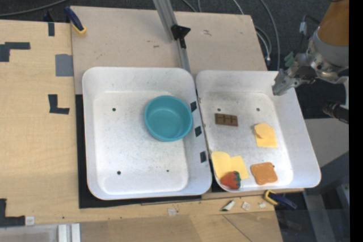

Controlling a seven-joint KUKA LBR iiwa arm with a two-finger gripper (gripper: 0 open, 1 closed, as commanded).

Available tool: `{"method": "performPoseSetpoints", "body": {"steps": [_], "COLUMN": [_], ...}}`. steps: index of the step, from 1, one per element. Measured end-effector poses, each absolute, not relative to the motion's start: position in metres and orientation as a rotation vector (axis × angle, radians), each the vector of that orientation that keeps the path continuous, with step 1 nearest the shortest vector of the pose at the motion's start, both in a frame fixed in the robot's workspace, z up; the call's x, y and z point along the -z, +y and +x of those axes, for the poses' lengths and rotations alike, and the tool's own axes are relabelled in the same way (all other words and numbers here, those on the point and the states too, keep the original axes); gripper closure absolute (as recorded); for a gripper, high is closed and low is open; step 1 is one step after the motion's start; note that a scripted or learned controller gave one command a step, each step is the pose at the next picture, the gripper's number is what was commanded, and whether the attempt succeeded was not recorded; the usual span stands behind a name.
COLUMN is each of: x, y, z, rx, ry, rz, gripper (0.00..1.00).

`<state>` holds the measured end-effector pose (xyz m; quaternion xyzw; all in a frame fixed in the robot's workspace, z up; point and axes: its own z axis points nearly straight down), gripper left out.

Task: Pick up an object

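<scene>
Camera view looks down on the gripper [282, 85], which hangs over the far right corner of the right bin [300, 139], at the end of the grey arm [332, 37] with its orange band. Whether it is spread or pressed together cannot be told from this angle, and nothing shows held in it. Every loose object lies nearer the camera than the gripper and to its left in the picture. Closest to it are the brown chocolate bar [226, 119], lying flat near the middle of the right bin, and the small yellow wedge [265, 135], which sits almost straight below the gripper in the picture. Farther off, along that bin's near edge, lie an orange-brown toast slice [264, 173], a pale yellow flat piece [227, 164] and a red strawberry [230, 180] that touches the yellow piece's near edge. Well apart from the gripper, across the divide, the left bin [108, 122] holds a teal bowl [168, 117], upright, near that bin's right side.
</scene>
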<state>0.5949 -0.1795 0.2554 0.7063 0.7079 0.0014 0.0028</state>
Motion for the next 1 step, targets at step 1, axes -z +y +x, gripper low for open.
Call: {"method": "performPoseSetpoints", "body": {"steps": [1], "x": [-0.2411], "y": [-0.1266], "z": [0.5892], "rx": [0.001], "ry": [2.23], "rz": [2.217], "gripper": [1.0]}}
